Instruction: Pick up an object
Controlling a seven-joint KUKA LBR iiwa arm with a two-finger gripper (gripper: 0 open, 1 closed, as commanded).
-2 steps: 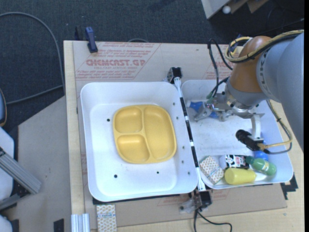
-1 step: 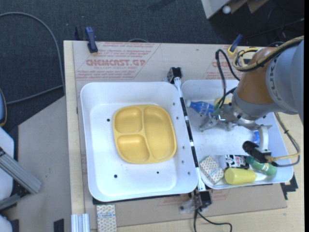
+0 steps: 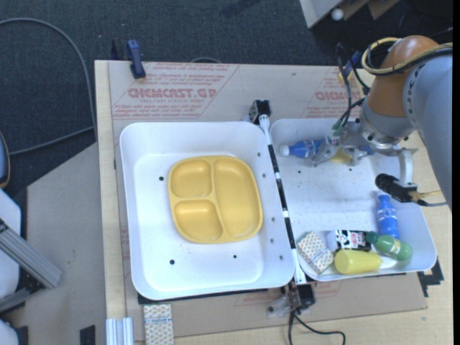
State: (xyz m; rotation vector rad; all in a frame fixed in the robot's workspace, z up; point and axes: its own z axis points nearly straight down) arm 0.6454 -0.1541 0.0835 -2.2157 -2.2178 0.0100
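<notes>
The tabletop, a brown printed board, carries two shallow white bins side by side. The left bin, well to the left of the end effector, holds a yellow three-compartment plate. The right bin lies beneath the grey arm, which reaches in from the right and sets the end effector low over the bin's far end; whether it is apart or together I cannot tell. Just to the left of the end effector, beside it, lies a clear blue bottle, its long axis running left to right with the white cap pointing left. Nearer the camera, below and to the right of the end effector, a second blue bottle lies pointing away from the viewer, and in the near corner cluster a yellow lemon-shaped bottle, a green object, a black-and-white packet and a small patterned box.
</notes>
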